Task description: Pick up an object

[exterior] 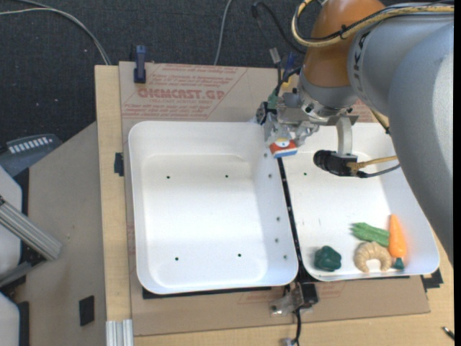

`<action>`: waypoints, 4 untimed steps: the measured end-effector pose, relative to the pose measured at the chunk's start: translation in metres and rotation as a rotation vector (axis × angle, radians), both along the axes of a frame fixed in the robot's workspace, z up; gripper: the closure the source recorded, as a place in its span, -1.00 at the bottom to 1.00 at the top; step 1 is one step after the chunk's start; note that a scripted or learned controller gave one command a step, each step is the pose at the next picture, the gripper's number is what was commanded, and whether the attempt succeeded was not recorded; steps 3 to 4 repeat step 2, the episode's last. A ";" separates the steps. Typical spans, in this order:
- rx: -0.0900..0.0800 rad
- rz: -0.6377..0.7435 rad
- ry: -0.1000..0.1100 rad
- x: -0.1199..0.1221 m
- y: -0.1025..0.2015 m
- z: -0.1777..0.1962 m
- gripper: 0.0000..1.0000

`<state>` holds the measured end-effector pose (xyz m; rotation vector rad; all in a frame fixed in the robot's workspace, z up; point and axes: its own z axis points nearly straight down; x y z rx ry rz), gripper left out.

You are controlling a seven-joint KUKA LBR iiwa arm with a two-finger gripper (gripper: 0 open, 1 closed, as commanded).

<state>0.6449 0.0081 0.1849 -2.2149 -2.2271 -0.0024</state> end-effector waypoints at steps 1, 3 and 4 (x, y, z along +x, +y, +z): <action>-0.002 -0.011 0.001 -0.049 -0.059 0.000 1.00; 0.000 0.001 -0.003 0.015 0.023 0.013 1.00; 0.000 0.001 -0.003 0.015 0.023 0.013 1.00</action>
